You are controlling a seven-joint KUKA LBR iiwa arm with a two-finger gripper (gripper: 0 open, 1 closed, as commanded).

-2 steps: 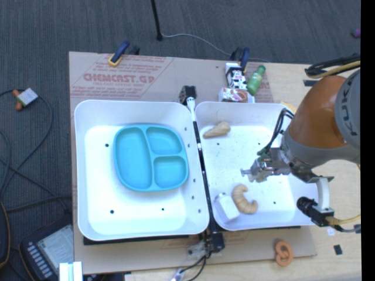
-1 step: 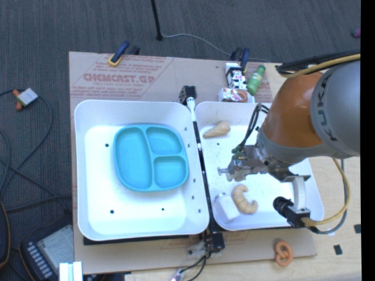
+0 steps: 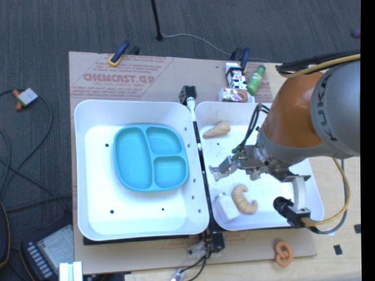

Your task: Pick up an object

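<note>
Croissant-shaped pastry (image 3: pixel 244 198) lies in the lower part of the right bin (image 3: pixel 316 206), just beside a small white block (image 3: pixel 225 206) on its left; it looks the handiest target, sitting just below the gripper (image 3: pixel 225 166). The gripper hangs at centre right of the frame over the right bin's floor, its metal fingers slightly apart with nothing between them.

To take the pastry well, I judge the gripper should shift toward the lower right, settle over the curved middle of the pastry, straddle its narrow width, and keep off the white block so that it is not pinched along with it.

Counted: two white bins; one blue three-compartment tray (image 3: pixel 151 157) in the left bin (image 3: pixel 88 186); two pastry-like pieces in the right bin, the second (image 3: pixel 216 129) near its upper left corner; one white block; one green bottle (image 3: pixel 255 80) at the upper edge of the bench.
</note>
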